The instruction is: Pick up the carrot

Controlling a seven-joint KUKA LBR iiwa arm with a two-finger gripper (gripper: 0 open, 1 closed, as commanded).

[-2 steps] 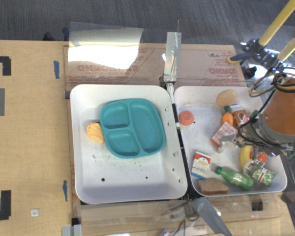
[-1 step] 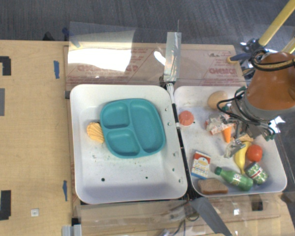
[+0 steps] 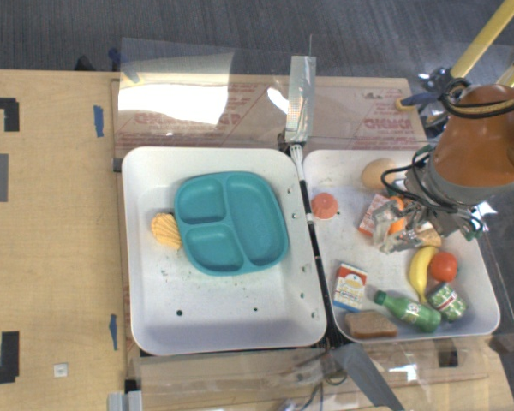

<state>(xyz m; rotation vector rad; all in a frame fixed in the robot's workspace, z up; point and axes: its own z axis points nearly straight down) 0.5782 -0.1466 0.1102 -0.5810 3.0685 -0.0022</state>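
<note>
Gripper (image 3: 409, 223) lowered into the crowded right bin (image 3: 488, 315), over the carrot (image 3: 397, 225).

A sliver of orange, taken to be the carrot, is seen under the wrist in the middle of the right bin, beside a crinkled packet (image 3: 377, 217). Whether the fingers are apart or together cannot be told, since they are hidden by the arm. A miss is judged likely: the packet could be pinched instead of the carrot, or the banana (image 3: 421, 270) and tomato (image 3: 444, 266) just nearer could be nudged. The teal plate (image 3: 231, 222) lies in the left bin (image 3: 223, 324), well apart.
</note>
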